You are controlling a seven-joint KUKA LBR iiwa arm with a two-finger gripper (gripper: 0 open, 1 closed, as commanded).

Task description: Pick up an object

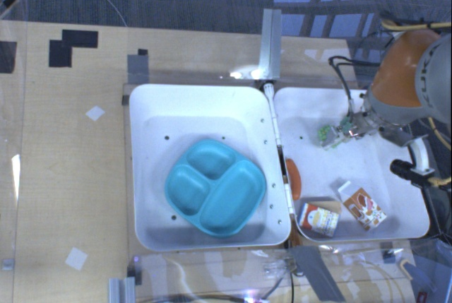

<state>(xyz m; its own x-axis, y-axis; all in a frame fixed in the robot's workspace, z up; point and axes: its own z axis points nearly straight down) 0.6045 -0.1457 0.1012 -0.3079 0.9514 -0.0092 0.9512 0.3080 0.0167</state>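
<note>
My gripper [348,129] reaches in from the right and sits low over the upper middle of the right bin [311,107]. A small green and white object [327,134] lies right at its tip, on its left side; whether they touch is unclear. Along the right bin's left wall rests an orange oval item [294,179]. A yellow and orange box [320,219] stands at the bin's front left corner. A brown and white carton [363,207] lies tilted to the right of that box.
A blue divided plate [215,186] takes up the middle and front of the left bin [152,125]. The arm's orange band [397,75] and grey wrist hang over the right bin's far right corner. Black cables [417,174] trail along the right rim.
</note>
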